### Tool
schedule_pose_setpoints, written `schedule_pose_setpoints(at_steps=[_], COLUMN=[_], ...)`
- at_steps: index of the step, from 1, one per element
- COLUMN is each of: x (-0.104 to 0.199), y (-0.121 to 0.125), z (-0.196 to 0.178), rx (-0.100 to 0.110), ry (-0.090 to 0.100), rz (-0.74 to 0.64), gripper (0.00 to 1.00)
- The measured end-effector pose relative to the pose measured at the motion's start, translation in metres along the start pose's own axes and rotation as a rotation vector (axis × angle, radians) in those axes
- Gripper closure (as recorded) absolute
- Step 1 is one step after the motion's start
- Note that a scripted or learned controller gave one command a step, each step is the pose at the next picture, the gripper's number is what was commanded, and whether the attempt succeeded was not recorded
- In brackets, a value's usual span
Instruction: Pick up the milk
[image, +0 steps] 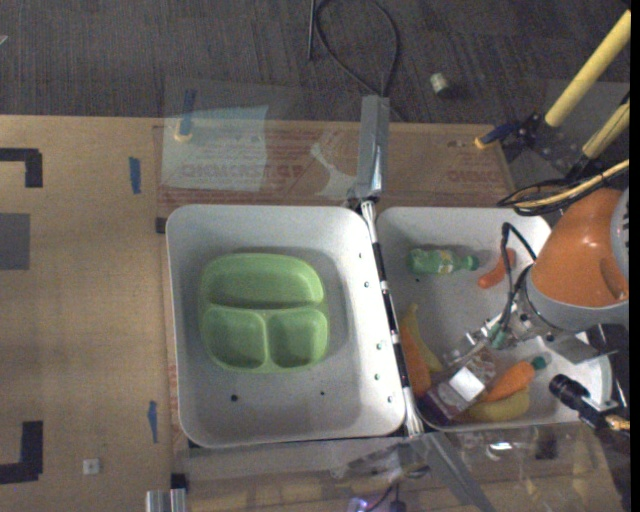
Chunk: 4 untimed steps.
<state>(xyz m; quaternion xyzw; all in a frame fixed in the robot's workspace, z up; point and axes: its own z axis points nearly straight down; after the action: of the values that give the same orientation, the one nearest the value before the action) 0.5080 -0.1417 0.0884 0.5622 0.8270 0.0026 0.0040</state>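
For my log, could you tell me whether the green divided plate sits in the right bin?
No, the green divided plate lies in the left bin.

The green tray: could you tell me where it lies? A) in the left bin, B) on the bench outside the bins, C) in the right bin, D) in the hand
A: the green tray lies flat in the left bin, apart from the toys in the right bin.

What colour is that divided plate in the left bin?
Light green; the divided plate shows plainly in the camera view, lying in the left white bin.
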Motion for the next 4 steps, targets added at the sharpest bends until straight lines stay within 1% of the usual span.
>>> schedule_pose_setpoints(at_steps=[1,2,3,4], x=[-0.005,-0.096,-0.047,-0.137], y=[0.000,0.054,0.094,0.119], z=[-0.011,0.000,0.000,-0.046], rx=[-0.007,0.000,-0.002,0.002], ry=[-0.009,-0.004,-0.005,-0.003], rz=[0.007,-0.297,-0.099,-0.262], gripper=[1.00,1.00,1.00,1.00])
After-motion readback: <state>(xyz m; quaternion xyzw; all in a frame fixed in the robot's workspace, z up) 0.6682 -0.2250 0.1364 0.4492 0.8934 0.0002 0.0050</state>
